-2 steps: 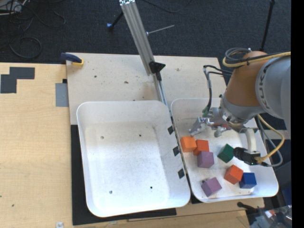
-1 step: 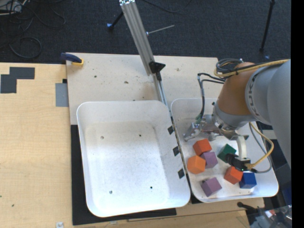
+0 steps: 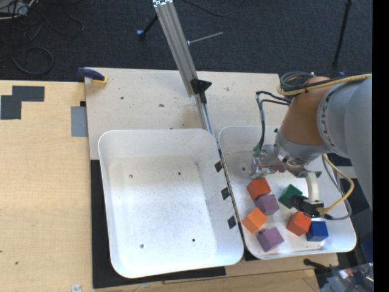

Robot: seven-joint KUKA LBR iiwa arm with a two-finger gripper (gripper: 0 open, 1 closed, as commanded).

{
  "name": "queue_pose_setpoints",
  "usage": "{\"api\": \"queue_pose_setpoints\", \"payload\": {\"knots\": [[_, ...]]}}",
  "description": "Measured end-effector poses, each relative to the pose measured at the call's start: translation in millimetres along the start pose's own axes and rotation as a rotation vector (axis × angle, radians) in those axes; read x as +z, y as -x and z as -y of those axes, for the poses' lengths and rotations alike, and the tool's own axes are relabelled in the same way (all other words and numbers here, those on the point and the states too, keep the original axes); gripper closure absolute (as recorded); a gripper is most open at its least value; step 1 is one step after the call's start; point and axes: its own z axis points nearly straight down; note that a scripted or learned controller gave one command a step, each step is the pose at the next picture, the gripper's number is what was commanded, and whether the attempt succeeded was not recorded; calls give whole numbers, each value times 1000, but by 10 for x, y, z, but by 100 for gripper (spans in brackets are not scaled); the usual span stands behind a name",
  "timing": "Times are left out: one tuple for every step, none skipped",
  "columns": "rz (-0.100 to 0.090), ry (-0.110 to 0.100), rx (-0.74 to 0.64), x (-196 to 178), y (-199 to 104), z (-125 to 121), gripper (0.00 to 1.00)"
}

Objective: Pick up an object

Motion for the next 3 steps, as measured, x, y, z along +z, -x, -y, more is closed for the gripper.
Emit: {"api": "queue_pose_setpoints", "payload": {"knots": [[2, 1, -6, -497, 92, 35, 100], [1, 2, -14, -1009, 0, 35, 100], [2, 3, -12, -1539, 96, 76, 100]]}}
